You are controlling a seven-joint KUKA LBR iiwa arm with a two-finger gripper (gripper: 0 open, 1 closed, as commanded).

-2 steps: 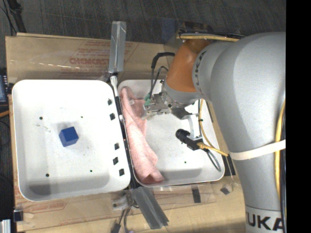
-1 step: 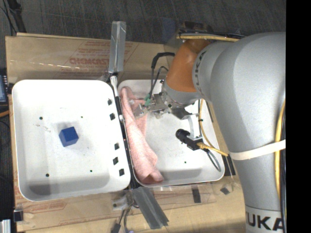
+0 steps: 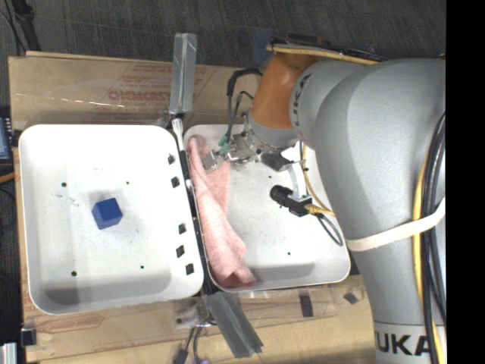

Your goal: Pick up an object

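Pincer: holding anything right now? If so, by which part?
Cannot be told. The pincer sits at the upper end of the pink cloth in the right bin, but a hold isn't visible.

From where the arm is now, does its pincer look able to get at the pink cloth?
Probably yes. The pincer hangs at the top end of the pink cloth, which lies along the left wall of the right bin. Nothing lies over the cloth; the nearby wall might crowd a grasp.

Cube [image 3: 107,212] in left bin [image 3: 45,279]; cloth [image 3: 216,218] along right bin's [image 3: 322,268] left wall.
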